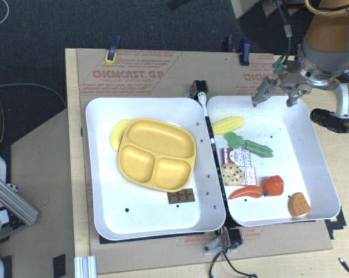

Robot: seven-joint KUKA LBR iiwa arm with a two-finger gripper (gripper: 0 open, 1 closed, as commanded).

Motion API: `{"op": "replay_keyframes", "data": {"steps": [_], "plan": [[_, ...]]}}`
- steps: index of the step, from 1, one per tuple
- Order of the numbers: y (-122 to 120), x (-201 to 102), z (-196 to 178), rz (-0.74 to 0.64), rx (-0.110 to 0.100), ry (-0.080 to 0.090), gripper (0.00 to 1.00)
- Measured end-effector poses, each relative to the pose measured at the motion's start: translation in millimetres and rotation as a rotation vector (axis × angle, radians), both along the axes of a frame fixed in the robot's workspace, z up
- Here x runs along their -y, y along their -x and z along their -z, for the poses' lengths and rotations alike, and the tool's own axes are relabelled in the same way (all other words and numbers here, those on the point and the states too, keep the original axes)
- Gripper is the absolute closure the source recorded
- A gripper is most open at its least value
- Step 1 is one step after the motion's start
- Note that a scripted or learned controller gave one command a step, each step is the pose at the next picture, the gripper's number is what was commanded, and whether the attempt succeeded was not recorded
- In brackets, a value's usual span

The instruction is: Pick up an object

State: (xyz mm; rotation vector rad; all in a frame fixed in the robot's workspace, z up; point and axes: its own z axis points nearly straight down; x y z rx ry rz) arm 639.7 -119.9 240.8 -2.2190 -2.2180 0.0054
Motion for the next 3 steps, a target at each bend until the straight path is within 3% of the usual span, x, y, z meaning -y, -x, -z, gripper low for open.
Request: {"op": "replay_keyframes", "data": {"steps": [1, 3], "plan": [[1, -3, 64, -0.001, -0.001, -0.001, 0.00], [0, 5, 157, 0.000, 0.005, 0.000, 0.00]]}}
